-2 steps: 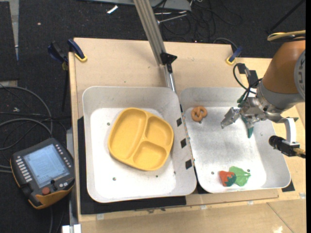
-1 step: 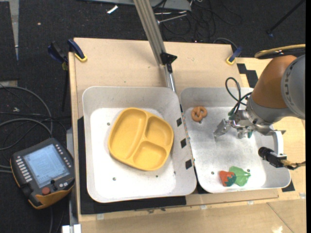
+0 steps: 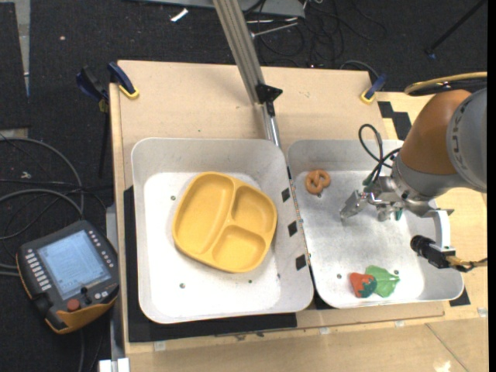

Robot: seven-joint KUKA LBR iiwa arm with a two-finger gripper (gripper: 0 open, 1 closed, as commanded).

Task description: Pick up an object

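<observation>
A small brown pretzel-shaped piece [image 3: 316,181] lies near the far left of the right bin [image 3: 333,242]. A red and green toy [image 3: 373,283] rests near that bin's front edge. My gripper [image 3: 368,208] hangs over the middle of the right bin, to the right of and a little nearer than the pretzel piece, and well behind the red and green toy. Its fingers [image 3: 351,206] are spread open with only white bin floor between them. The grey arm with its orange band [image 3: 434,134] comes in from the right.
A yellow divided plate [image 3: 225,222] fills the middle of the left bin [image 3: 155,208]. A slanted metal pole [image 3: 246,53] crosses above the seam between the bins. A black cable and connector [image 3: 431,251] hang by the wrist. A teach pendant [image 3: 66,273] lies on the floor at left.
</observation>
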